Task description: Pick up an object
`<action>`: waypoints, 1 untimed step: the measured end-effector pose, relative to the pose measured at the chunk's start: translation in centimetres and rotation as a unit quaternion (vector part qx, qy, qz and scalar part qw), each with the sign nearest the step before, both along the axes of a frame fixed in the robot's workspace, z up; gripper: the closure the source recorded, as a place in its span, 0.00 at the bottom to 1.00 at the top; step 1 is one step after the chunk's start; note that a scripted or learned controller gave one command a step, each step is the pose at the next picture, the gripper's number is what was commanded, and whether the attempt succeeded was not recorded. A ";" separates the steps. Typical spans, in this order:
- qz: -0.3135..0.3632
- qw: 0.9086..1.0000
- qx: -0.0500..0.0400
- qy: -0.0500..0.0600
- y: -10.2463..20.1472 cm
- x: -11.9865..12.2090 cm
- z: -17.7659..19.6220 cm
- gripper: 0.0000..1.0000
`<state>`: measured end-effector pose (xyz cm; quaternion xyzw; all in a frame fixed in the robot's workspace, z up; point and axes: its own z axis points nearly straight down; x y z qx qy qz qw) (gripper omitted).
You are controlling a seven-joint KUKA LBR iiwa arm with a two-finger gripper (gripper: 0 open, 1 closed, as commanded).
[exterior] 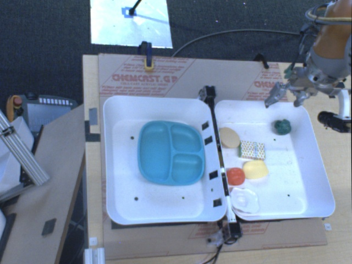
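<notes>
From my remote seat, the things closest to the camera sat in the right bin (322,194), all well clear of the hand: a white lid (245,200) at the near edge, then a red ball (236,176) touching a yellow lump (255,169), then a checkered block (252,149) and a tan disc (229,137). The left bin (118,147) held only a blue divided plate (169,152), farther still from the hand. Nearest the hand lay a dark green ball (282,126), alone near the bin's far wall and just below the fingers. The hand (286,95) hovered over that far rim, spread wide and carrying nothing. I judged the green ball the best target: it stood apart, so the fingers could straddle it without nudging neighbours. Doing it well meant centring over the ball, keeping the spread, dropping straight down clear of the wall, then closing.
</notes>
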<state>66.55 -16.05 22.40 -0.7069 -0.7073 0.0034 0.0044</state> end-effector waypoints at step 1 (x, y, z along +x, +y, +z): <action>0.001 1.000 -0.001 -0.006 0.1 0.2 0.9 0.00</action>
